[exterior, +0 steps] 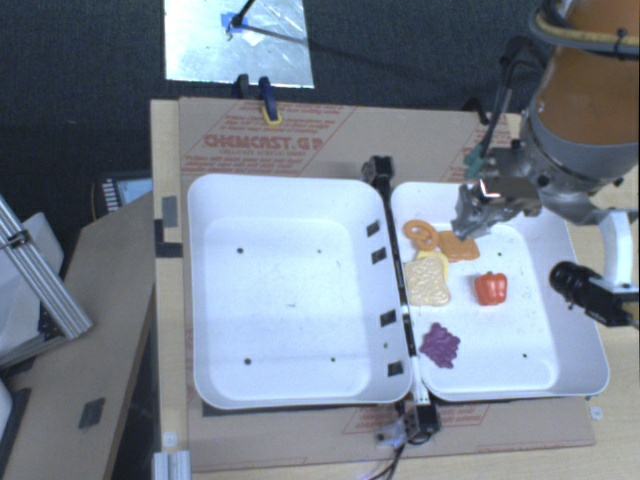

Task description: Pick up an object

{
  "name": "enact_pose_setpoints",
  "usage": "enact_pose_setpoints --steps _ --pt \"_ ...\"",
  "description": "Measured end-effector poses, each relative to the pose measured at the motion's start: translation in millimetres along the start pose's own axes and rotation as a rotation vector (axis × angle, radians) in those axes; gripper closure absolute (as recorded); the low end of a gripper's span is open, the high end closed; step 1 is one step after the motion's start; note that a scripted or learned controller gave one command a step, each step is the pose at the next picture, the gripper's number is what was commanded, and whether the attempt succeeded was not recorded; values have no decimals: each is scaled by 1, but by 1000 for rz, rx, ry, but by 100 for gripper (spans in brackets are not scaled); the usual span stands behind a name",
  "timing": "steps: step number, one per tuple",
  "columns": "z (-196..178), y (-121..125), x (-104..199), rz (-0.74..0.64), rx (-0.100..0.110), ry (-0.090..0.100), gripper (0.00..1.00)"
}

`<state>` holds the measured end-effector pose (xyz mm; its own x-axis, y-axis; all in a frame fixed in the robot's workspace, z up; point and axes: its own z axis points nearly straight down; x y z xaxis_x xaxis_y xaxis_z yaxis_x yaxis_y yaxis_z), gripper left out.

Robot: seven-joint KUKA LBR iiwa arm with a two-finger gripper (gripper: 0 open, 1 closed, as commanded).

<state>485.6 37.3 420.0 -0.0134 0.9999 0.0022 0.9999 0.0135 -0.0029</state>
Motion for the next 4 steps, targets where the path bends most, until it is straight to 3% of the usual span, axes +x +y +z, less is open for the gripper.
enact_pose_setpoints --steps 2,3,4 --pt "-25 3 -5 1 -11 -1 100" --pt "40 2 67 3 0 -1 100" --pt "-125 4 83 6 -23 4 100"
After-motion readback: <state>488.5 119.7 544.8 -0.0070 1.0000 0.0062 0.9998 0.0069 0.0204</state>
